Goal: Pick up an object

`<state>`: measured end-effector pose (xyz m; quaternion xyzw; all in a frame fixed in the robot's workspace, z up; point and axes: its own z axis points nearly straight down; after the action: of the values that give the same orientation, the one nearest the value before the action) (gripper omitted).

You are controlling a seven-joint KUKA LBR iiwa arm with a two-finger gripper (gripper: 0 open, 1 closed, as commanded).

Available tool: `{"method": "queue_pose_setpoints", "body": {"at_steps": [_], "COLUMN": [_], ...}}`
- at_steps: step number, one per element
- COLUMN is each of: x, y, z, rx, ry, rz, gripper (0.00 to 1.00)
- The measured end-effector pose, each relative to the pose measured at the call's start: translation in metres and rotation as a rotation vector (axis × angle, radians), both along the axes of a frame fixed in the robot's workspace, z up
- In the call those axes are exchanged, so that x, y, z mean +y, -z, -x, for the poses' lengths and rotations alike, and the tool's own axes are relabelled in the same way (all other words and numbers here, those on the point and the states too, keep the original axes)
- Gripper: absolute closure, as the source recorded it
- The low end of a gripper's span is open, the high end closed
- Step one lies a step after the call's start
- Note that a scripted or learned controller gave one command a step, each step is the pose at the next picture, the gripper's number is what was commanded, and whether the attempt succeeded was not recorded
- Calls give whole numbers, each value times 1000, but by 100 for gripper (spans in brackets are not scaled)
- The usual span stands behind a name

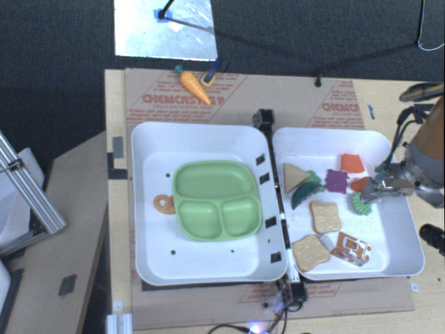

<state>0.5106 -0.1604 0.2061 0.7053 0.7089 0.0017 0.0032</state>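
**Gripper Low Over Right Bin, No Grasp Confirmed**

At the three o'clock side of the bench, the arm (427,152) reaches in over the right bin (400,256), with the gripper (373,193) low at the bin's three o'clock edge. Whether the gripper is apart or together cannot be told at this resolution, and nothing is visibly clamped in it.

Candidate objects all lie in the right bin. A small green piece (361,204) sits just beside the gripper tip, at about its seven o'clock. A red piece (359,184) lies just beside the tip at its ten o'clock, an orange piece (352,163) further toward twelve, and a purple piece (336,180) at nine. Two toast slices (325,216) (310,252) and a patterned wafer (352,248) lie toward the bin's six o'clock. A sandwich wedge (295,177) with a dark green leaf (306,188) lies at the bin's nine o'clock side.

The left bin (149,179) holds a green divided plate (215,199) and a small pretzel ring (164,204). A toy carrot (195,86) lies outside both bins, at the bench's twelve o'clock.

Assessment: the step in hand appears to be the descent or closing phase over the green and red pieces. The next move calls for centring on a single piece, closing firmly, then lifting straight up. Crowded neighbours make a glancing or double contact likely.
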Motion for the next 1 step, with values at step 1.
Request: {"method": "queue_pose_setpoints", "body": {"at_steps": [1], "x": [0], "y": [-19], "z": [-1], "rx": [2], "ry": [0], "rz": [-1], "gripper": [100]}}
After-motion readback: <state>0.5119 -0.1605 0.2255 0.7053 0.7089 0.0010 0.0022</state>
